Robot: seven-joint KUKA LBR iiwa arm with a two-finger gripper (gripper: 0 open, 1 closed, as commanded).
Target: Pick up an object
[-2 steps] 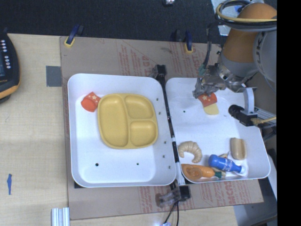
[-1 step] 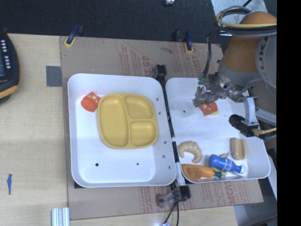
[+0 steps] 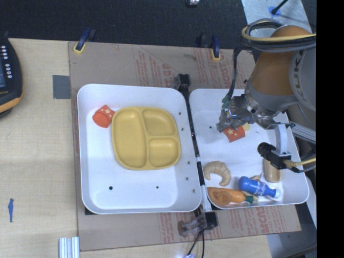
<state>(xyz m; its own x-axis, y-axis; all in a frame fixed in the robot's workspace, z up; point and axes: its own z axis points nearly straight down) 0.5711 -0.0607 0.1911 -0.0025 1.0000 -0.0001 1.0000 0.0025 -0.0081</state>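
The pincer (image 3: 230, 123) sits low in the right bin (image 3: 212, 98), near its upper left area, directly above and touching or almost touching a small red block (image 3: 235, 134) with a yellowish patch on top. Whether the pincer is wide, narrow or closed on the block cannot be told from the camera view (the wrist hides the tips).

Handling judgement for the red block: it looks like a small rigid toy piece, light, hard and not fragile. Its flat sides should suit a parallel grip across two opposite faces; smooth plastic may slip if taken by a corner. It lies clear of the bin wall and well apart from its neighbours, so approach from above is unobstructed.

Other candidates in the right bin, near its lower edge:
- a croissant-shaped toy (image 3: 217, 171), curved, likely harder to seat squarely;
- an orange dish (image 3: 227, 196), shallow;
- a blue bottle (image 3: 258, 187), lying down, liable to roll.

The left bin (image 3: 97, 192) holds a yellow divided plate (image 3: 145, 137) and a red toy (image 3: 103, 116) just beside it.
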